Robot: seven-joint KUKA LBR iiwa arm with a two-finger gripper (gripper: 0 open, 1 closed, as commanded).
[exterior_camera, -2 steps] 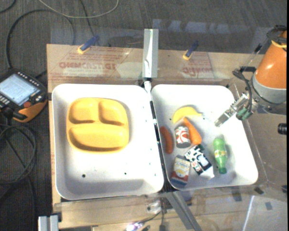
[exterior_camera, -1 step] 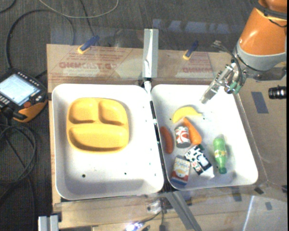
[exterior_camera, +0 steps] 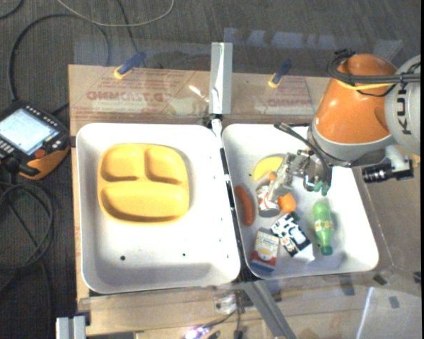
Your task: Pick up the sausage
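Note:
The sausage [exterior_camera: 246, 205], a reddish-brown link, lies lengthwise along the left wall of the right bin [exterior_camera: 360, 256]. My gripper [exterior_camera: 279, 184] hangs over the middle of that bin, to the right of the sausage and apart from it, above a red and white packet [exterior_camera: 267, 200] and an orange piece [exterior_camera: 287, 203]. The grey and orange arm comes in from the right above it.
In the right bin also lie a yellow item [exterior_camera: 267, 167], a green bottle [exterior_camera: 323, 226], a black and white carton [exterior_camera: 290, 234] and a small box [exterior_camera: 266, 249]. The left bin [exterior_camera: 141, 263] holds a yellow divided plate [exterior_camera: 145, 182]. A teach pendant [exterior_camera: 27, 140] sits at left.

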